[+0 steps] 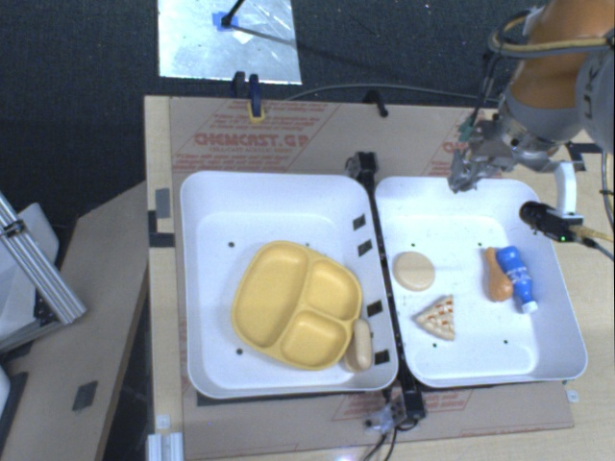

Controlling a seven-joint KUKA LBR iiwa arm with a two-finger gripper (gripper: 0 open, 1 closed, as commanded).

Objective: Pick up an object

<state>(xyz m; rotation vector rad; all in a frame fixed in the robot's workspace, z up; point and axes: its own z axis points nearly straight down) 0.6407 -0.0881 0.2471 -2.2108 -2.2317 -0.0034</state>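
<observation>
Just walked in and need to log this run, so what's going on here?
A robot arm reaches in from the right, its gripper hovering over the far edge of the right bin with nothing visibly in it. That bin holds a round cookie, a pizza slice, a blue bottle and an orange piece beside it. The left bin holds a yellow divided tray.

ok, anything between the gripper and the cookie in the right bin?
Nothing visible. The gripper is over the right bin's far edge; bare floor lies between it and the cookie. The pizza slice lies beyond, nearer the camera.
</observation>
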